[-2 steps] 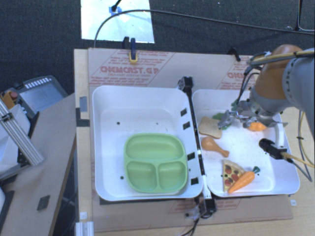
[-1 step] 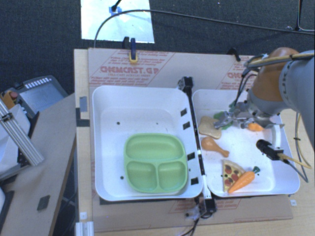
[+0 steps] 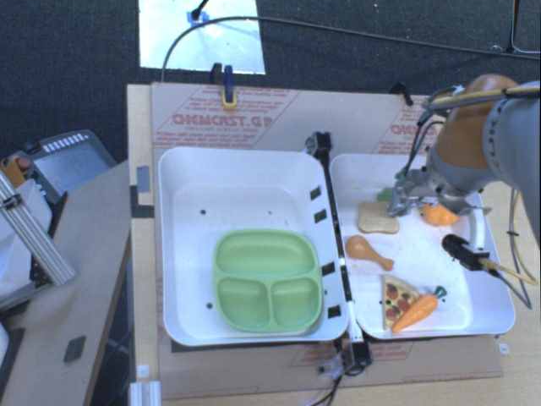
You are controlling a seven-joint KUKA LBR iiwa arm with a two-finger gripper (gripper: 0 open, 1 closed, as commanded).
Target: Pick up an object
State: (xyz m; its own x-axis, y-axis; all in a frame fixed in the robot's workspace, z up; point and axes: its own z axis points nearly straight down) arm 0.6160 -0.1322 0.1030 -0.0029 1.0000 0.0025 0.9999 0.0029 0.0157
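While green tray [image 3: 267, 279] fills left bin [image 3: 182, 184], right bin [image 3: 499, 307] holds bread [image 3: 376, 219], carrot [image 3: 416, 310]; fingers [image 3: 404, 200] state unclear

Two white bins sit side by side on the desk [image 3: 144, 227]. The left bin [image 3: 182, 184] holds a green tray [image 3: 267, 279] with three compartments, lying near its front wall. The arm [image 3: 482, 134] comes in from the right, its tool [image 3: 404, 200] low over the far part of the right bin [image 3: 490, 311]. Just beside the tool lies a toast slice [image 3: 377, 218], with an orange piece [image 3: 439, 216] on its other side. Nearer the front are a drumstick [image 3: 368, 250], a pizza slice [image 3: 394, 299] and a carrot [image 3: 418, 309] touching the pizza slice.
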